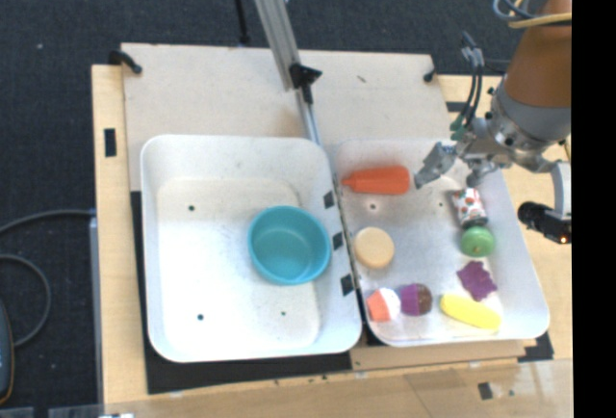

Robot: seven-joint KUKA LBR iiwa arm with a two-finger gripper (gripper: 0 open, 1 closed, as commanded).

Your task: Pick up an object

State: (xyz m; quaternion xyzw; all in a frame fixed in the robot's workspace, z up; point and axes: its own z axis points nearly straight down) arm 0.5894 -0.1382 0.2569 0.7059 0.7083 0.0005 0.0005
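So the tabletop [111, 214] has two white bins. The left bin [192, 310] holds just a blue bowl [289, 245]. The right bin [525, 296] has everything else: an orange carrot [377, 179] at the far side, a tan round thing [374, 248], a yellow piece [471, 312], a purple toy [476, 278] and a green ball [476, 240]. The claw [454, 162] hovers over the far right of that bin with fingers spread, nothing between them.
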